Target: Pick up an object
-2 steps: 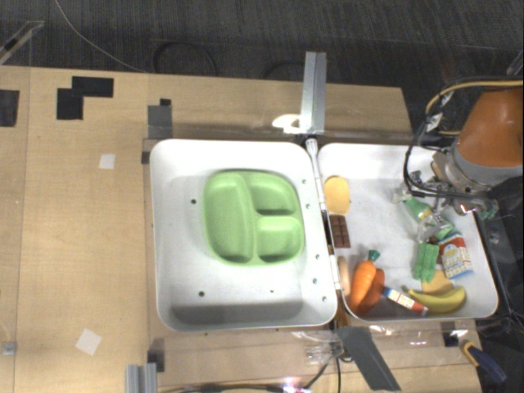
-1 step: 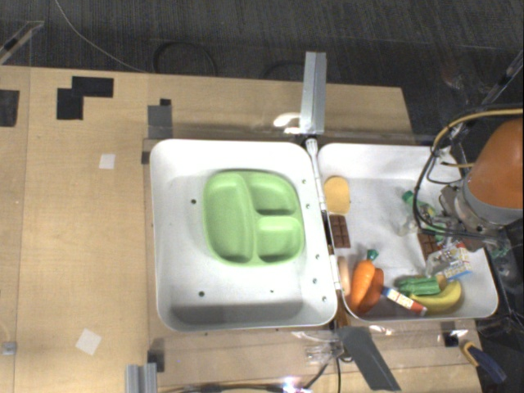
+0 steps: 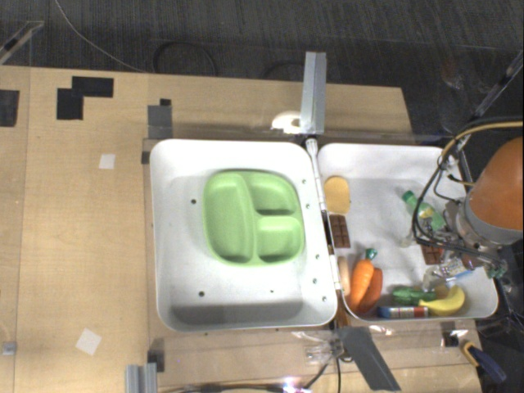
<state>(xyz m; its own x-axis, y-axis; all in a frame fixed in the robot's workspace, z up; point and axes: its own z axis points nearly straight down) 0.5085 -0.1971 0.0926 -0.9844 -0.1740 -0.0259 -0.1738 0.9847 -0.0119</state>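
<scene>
The right bin (image 3: 385, 166) holds several small objects. A tan round piece (image 3: 336, 193) lies at its far left, with a brown chocolate bar (image 3: 340, 232) just below it. Along the near edge sit an orange carrot (image 3: 361, 275) against a red-orange piece (image 3: 377, 286), a green vegetable (image 3: 412, 295), a yellow banana (image 3: 448, 303) and a red marker (image 3: 399, 311). A small green item (image 3: 410, 196) lies further back. My gripper (image 3: 446, 256) hangs low over the bin's right side, just above the banana, tangled in cables.
The left bin (image 3: 176, 293) carries a green divided plate (image 3: 250, 216) in its middle. A metal post (image 3: 313, 92) stands behind the divider between the bins. The arm's orange band (image 3: 501, 191) looms over the right bin's right edge.
</scene>
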